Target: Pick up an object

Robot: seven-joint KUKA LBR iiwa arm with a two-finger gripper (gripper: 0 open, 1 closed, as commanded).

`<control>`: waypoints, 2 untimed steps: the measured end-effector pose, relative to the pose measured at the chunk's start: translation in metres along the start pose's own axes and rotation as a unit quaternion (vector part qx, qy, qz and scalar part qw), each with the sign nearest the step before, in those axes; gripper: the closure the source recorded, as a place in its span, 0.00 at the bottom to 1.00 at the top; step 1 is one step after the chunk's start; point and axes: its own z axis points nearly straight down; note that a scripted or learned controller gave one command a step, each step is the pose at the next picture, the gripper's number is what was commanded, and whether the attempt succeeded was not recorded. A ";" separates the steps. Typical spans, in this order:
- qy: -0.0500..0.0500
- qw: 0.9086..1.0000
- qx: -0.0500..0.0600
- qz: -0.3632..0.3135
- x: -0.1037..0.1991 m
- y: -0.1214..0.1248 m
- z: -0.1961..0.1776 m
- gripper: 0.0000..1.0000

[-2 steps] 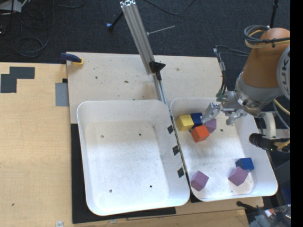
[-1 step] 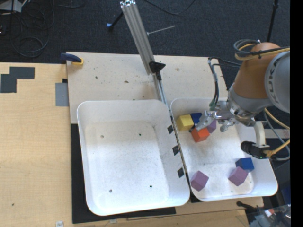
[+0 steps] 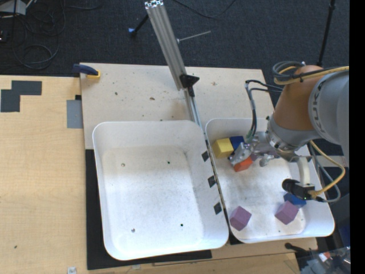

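Over the right bin (image 3: 319, 228), the hand (image 3: 242, 157) sits low at the orange block (image 3: 243, 164); its grip cannot be told, so no lift shows yet.

Gripper (image 3: 244, 156) low in right bin (image 3: 325, 224), touching orange block (image 3: 243, 164), beside yellow block (image 3: 223, 147), two purple blocks (image 3: 240, 217) nearer

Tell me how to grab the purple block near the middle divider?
Come straight down from above and pinch two opposite flat sides of the purple block. It sits apart from the other purple block, though the bin wall is close on its left.
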 end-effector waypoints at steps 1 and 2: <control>0.000 1.000 -0.002 0.004 -0.002 0.000 -0.012 1.00; -0.001 1.000 -0.006 -0.002 -0.002 0.003 -0.075 1.00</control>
